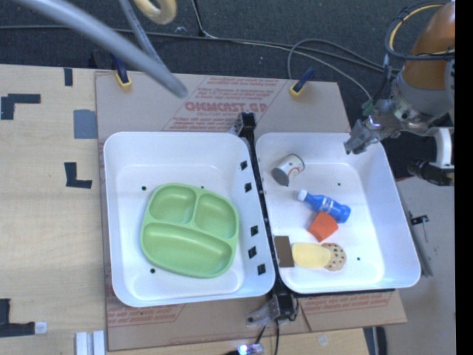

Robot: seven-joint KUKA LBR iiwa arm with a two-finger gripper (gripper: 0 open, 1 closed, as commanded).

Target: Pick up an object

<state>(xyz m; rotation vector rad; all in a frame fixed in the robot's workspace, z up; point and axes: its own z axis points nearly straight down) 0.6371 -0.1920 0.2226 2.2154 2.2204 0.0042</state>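
While jaws (355, 143) hover, cup (288, 168) nears bottle (325, 205).

A pale wooden tabletop (44, 220) marked with dark tape pieces (74, 174) carried a brown cardboard sheet (222, 102) with red print, while beyond its far edge lay dark carpeted floor (295, 13) crossed by thin cables (325, 50).

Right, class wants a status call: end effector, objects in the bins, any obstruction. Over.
End effector above right bin's far corner, nothing held. Blue bottle, orange block, cookie untouched. Green plate in left bin. No obstruction.
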